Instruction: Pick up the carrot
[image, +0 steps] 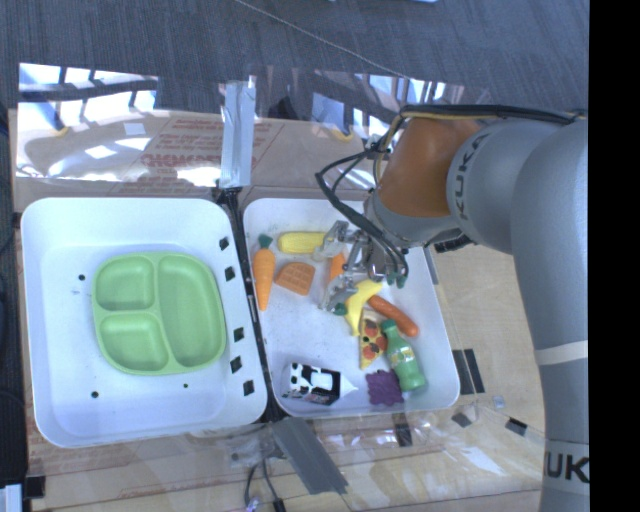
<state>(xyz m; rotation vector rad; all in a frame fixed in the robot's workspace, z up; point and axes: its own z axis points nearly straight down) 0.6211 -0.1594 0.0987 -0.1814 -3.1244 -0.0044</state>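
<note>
A black-and-white cow-patterned carton (314, 383) lies at the right white bin's (285, 215) near edge. The orange plastic carrot with green top (263, 274) rests by the left wall (well left of the fingers (343, 283)); whether those are apart I cannot tell.

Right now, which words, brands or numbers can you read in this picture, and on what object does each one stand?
"KUKA", partly cut by the curve, on the grey arm below its orange band.
"UK", cut off at the edge, low on the same arm.
Red print on the cardboard behind the bins: too blurred to read.
The black and white carton and the green bottle: no print legible.
</note>
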